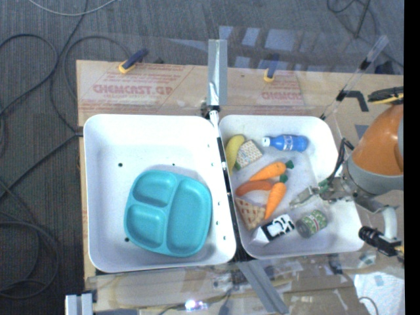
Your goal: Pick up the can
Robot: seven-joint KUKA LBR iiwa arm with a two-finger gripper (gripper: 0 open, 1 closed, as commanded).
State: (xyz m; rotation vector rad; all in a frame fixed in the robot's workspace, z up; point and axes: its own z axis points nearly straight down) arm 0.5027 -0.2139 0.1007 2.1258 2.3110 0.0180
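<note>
The surface (98,84) carries two white bins side by side. Left bin (105,143): holds one teal divided plate (169,212), 3 compartments, lying flat toward the near-right part of the bin. Right bin (315,126): holds several items. The can (311,222) lies on its side near the bin's near-right corner, green-label body, just right of a small black-and-white item (278,227); the two are close, contact can't be confirmed. Left of these sits a waffle cone (246,209), w/ three carrot-like orange pieces (270,172) stacked across the bin centre. Far-left corner: a banana (233,149) beside a pale textured block (249,153). Far side: a blue bottle (287,142) lying flat. The arm enters from the right, orange band over grey wrist. The gripper (314,193) sits over the right bin's right half, just far of the can and apart from it; nothing is seen between its fingers. Finger state: can't tell, since the thin metal parts blur against the white bin floor.
</note>
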